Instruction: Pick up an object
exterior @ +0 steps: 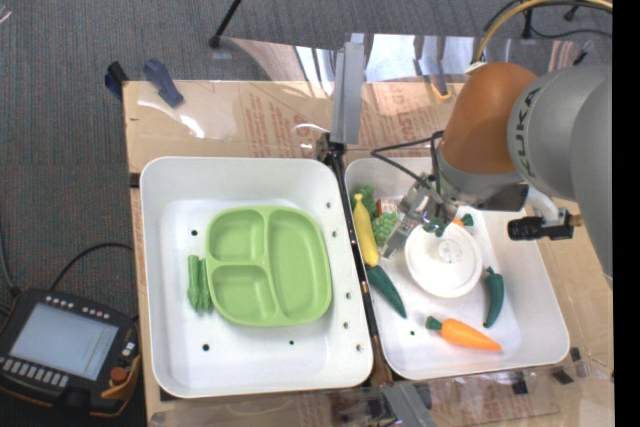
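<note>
Nearest the camera, a black teach pendant (62, 350) is lying on the floor at the lower left, outside the left bin (160, 355). That bin is holding a green divided plate (268, 265) at its centre, with a green pea pod (198, 283) lying just beside the plate's left edge.

Taking the white bowl (443, 262) in the right bin (545, 340) as the landmark:
- An orange carrot (463, 334) is lying below the bowl, near the bin's front wall.
- A dark green pepper (493, 295) is lying just right of the bowl.
- A second dark green pepper (387, 290) is lying to the bowl's lower left.
- A yellow corn cob (365, 230) is lying left of the bowl, along the bin's left wall.
- Green leafy pieces (385, 225) are lying between the corn cob and the bowl.

The gripper (415, 215) is hanging over the bowl's upper left rim, with the grey arm and its orange band (488, 120) reaching in from above right. Whether the jaws are open or closed cannot be told; the fingers are too indistinct. No object is visibly held between them.
</note>
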